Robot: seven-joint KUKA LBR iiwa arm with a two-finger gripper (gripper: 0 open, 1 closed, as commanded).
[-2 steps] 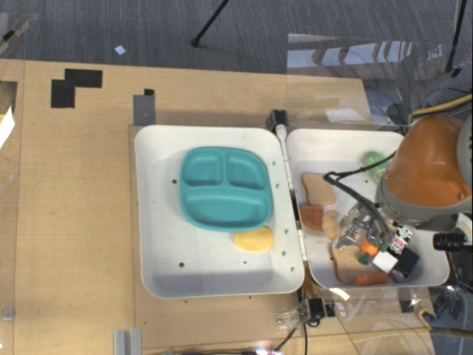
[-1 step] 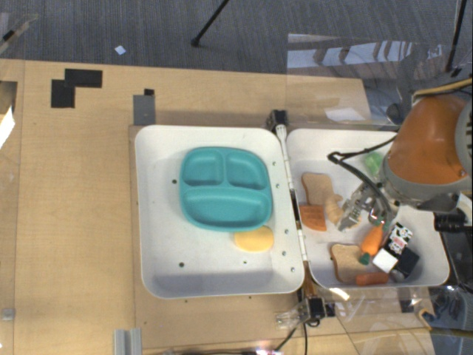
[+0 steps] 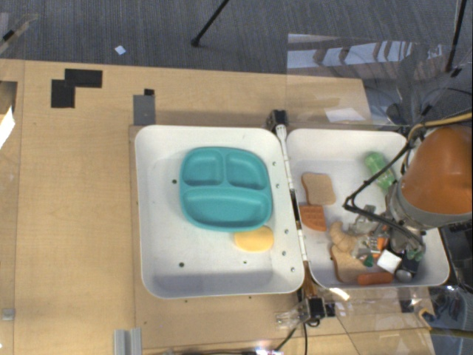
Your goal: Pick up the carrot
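The bench [image 3: 81, 220] carries two shallow white bins side by side. In the left bin [image 3: 159, 272] a teal divided plate [image 3: 225, 187] lies flat near the middle, and a yellow rounded piece [image 3: 254, 240] sits just beside its near right edge, touching or nearly so.

The right bin [image 3: 336, 143] holds the food items. A tan slice of bread [image 3: 319, 188] lies toward its left side, with an orange-red block [image 3: 312, 217] just near of it. A green item [image 3: 378, 166] lies toward the far right, partly behind a black cable. Pale tan pieces [image 3: 341, 244] sit in the near part of the bin, and the carrot [image 3: 375, 278], a small orange-red stick, lies along the near wall just to their right.

The arm [image 3: 442, 172] comes in from the right, its orange band over the right bin. The gripper [image 3: 384, 254] is low in the near right corner, directly above and just beside the carrot. Whether its claw is open or closed cannot be told; the parts there are a cluttered blur.
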